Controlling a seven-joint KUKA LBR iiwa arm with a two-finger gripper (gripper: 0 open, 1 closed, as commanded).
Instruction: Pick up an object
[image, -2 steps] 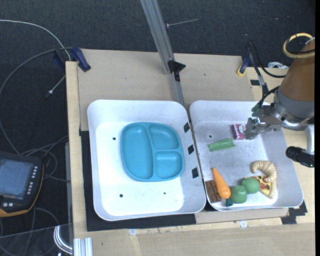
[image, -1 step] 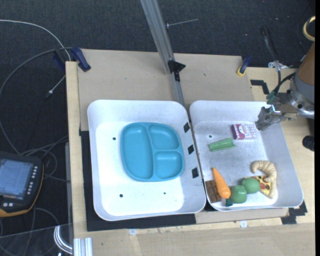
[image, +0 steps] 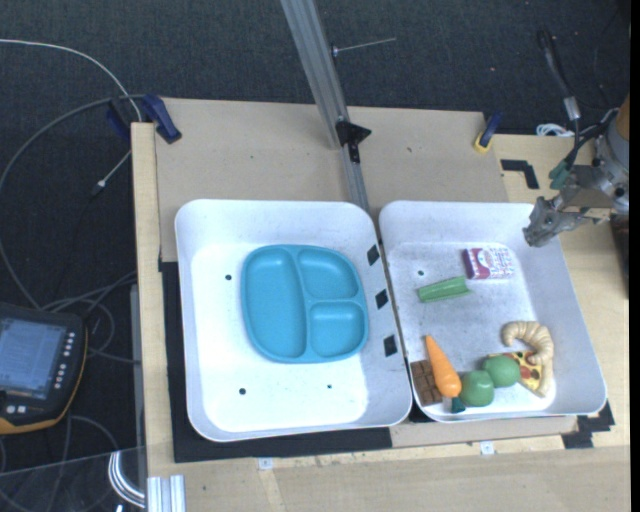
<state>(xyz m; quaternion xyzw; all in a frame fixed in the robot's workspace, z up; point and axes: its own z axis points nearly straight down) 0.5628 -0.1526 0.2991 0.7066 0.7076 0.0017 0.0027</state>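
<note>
Bench (image: 260, 165) bearing two white bins: the left bin (image: 205, 400) holds a blue tray (image: 300, 300); the right bin (image: 570, 290) holds a carton (image: 488, 263), green stick (image: 442, 290), croissant (image: 530, 338), carrot (image: 441, 366), green fruit (image: 490, 380) and pizza slice (image: 532, 370). Gripper (image: 540, 225) hovers over the right bin's far corner, nothing between its fingers; their spread cannot be told.

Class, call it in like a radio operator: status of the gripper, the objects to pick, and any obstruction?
Gripper at right bin's far right corner, holding nothing. Carrot, green stick, small box loose in that bin. Blue tray in left bin. Nothing blocking.
</note>
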